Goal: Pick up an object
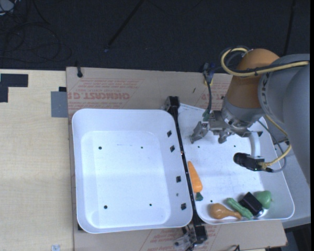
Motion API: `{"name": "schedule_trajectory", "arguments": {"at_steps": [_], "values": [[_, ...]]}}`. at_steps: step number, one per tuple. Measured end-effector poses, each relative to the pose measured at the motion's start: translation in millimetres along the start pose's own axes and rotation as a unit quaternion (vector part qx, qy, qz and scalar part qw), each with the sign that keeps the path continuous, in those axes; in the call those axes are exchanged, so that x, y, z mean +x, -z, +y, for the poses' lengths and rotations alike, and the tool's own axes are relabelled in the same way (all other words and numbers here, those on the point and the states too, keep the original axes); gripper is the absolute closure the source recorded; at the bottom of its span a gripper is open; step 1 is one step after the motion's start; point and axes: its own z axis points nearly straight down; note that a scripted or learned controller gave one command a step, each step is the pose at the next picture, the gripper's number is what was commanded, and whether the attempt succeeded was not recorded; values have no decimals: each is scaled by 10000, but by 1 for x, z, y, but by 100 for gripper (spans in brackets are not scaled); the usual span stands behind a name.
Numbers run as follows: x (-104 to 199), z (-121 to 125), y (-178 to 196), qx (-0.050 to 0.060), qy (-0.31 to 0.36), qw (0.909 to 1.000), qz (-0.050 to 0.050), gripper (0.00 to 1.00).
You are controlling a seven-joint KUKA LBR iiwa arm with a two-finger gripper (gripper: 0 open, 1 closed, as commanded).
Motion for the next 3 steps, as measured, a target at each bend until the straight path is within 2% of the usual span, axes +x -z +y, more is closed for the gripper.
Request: {"name": "schedule_trajectory", "arguments": {"at_steps": [1, 2, 3], "values": [[58, 15, 67, -64, 6, 10000, -5, 0], [3, -11, -24, 13, -42, 10000, -17, 0], [-47, -63, -38, -7, -38, 10000, -7, 0]]}}
